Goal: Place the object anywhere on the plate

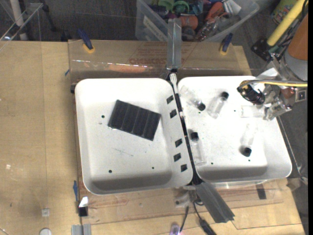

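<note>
Bench (34, 131), two white bins side by side.

Left bin (88, 175): held one dark ribbed plate (134, 120), lying flat and turned a little askew, in the far half of the bin, nearer the divider than the left wall. Nothing rested on it.

Right bin (279, 168): held four small clear vials with black caps, scattered.
- Vial one (218, 104) lay tilted near the far middle, cap pointing away.
- Vial two (197, 104) lay just left of the first, close but apart.
- Vial three (195, 145) lay along the divider (182, 131), cap at the far end, touching or nearly touching the bin's left wall; could not tell which.
- Vial four (247, 142) lay toward the near right, cap at the near end.

All four were in the right bin, well apart from the plate.

Gripper (268, 110) hung at the right bin's far right side, reaching in from the right over the rim. Its outline was muddled by cables and glare; could not tell whether it was wide or narrow, and nothing plainly sat in it. A faint clear shape lay just left of it; too washed out to name. Vial four was the nearest vial, and apart from the gripper.

Behind the bins: a clear tote (195, 6) heaped with coloured toys, and two blue clamps (87, 44) on the far edge.
</note>
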Controlling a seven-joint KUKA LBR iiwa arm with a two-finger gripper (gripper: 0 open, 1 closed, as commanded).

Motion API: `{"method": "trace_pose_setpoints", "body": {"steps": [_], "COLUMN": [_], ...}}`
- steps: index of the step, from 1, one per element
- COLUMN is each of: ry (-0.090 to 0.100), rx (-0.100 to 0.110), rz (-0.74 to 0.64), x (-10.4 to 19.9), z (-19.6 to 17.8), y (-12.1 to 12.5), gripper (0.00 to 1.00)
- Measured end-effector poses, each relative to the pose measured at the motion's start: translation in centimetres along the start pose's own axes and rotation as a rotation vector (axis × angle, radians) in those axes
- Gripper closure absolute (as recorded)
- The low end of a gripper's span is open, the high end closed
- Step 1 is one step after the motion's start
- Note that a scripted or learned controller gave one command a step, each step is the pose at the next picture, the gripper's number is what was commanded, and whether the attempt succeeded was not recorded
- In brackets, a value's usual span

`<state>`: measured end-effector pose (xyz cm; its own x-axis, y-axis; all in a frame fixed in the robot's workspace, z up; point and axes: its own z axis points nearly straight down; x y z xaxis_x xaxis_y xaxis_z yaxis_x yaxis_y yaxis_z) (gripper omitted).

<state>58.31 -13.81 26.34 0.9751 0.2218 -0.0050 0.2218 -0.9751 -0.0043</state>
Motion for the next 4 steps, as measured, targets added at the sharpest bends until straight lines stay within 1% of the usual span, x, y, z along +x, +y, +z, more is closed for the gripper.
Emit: {"method": "trace_pose_setpoints", "body": {"steps": [1,2,3,4], "ry": [0.000,0.000,0.001,0.000], "rx": [0.000,0.001,-0.002,0.000], "rz": [-0.099,0.018,0.019,0.022], "x": [-3.7,-1.6,-4.8,-0.8], "z": [-4.2,-1.0,-4.9,1.0], "y": [-2.3,-0.8,-2.9,-0.4], "gripper": [1.00,1.00,1.00,1.00]}}
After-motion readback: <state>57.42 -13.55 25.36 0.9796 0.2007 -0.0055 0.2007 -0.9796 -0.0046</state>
